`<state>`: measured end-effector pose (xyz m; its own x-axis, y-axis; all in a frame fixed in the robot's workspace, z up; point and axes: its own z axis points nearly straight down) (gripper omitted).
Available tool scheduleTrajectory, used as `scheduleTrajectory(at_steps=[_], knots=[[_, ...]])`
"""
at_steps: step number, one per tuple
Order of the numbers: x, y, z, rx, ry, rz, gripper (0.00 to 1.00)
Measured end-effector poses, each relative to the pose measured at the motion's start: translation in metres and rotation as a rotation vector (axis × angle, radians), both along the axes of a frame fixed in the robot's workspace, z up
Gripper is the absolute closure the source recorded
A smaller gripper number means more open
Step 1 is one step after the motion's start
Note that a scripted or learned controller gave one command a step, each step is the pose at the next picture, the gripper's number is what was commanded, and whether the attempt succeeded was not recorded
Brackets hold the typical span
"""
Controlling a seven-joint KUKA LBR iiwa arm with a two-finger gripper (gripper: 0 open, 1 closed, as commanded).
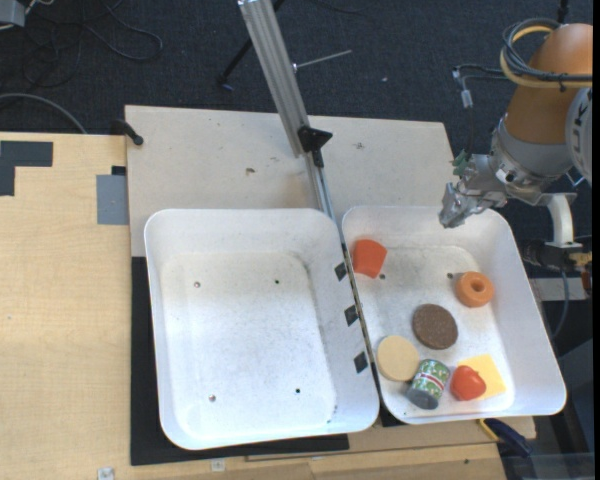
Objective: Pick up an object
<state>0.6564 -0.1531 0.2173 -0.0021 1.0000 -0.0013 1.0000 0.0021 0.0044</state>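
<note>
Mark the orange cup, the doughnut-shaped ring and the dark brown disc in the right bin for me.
orange cup (369, 258), camera view, on its side wall.
doughnut-shaped ring (464, 289), camera view, on its left rim.
dark brown disc (435, 326), camera view, middle of its top face.

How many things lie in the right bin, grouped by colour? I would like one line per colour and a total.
Orange: 2, a cup and a ring
Brown: 1, a round disc
Tan: 1, a round disc
Green: 1, a small can
Red: 1, a small red piece
Yellow: 1, a flat block
Total: 7
</note>
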Motion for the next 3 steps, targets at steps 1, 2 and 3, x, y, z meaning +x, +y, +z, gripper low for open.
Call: scheduleTrajectory(at_steps=[1,2,3], knots=[[0.001,-0.001,0.054,0.000,0.000,0.000,1.00],[-0.014,0.050,0.057,0.003,0.007,0.002,1.00],[-0.029,0.095,0.040,0.003,0.010,0.001,1.00]])
